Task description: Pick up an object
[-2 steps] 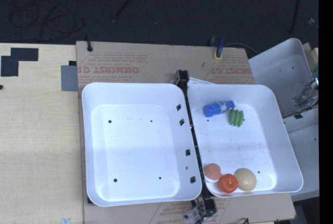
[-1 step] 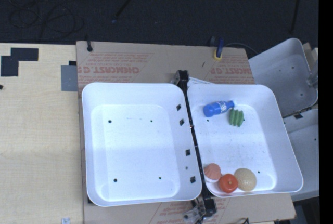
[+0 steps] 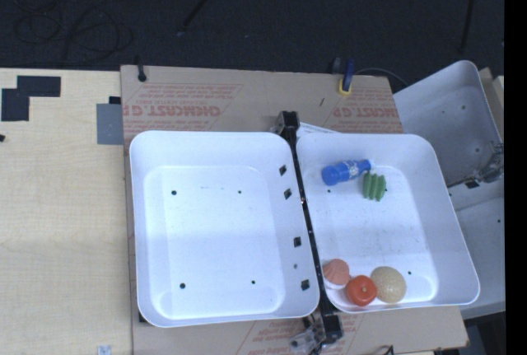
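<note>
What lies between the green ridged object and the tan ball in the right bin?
Bare white bin floor separates the green ridged object from the tan ball in the camera view.
</note>
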Robot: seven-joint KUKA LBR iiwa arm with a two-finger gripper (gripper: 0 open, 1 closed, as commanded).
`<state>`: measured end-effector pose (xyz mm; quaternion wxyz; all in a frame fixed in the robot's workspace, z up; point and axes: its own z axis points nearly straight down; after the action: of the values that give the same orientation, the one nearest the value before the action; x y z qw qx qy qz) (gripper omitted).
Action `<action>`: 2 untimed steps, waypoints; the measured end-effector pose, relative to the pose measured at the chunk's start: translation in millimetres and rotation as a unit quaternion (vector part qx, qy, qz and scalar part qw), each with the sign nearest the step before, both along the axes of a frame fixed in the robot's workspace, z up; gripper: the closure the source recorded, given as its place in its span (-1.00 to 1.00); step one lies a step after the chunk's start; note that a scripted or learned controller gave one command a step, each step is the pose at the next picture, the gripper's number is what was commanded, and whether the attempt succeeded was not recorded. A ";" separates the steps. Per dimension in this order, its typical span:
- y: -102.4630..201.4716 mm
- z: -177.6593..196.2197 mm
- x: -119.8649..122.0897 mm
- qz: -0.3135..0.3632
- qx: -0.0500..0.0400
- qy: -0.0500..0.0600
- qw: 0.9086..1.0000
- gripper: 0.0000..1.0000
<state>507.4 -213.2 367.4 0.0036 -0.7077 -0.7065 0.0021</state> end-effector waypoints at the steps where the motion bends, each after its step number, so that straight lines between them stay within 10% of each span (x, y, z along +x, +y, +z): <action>1: 0.6 -77.5 -33.8 0.000 0.001 0.002 1.000 1.00; 2: -0.3 -30.7 20.0 0.002 -0.002 -0.006 1.000 1.00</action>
<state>527.4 -213.5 336.8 -0.0024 -0.7061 -0.7081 -0.0007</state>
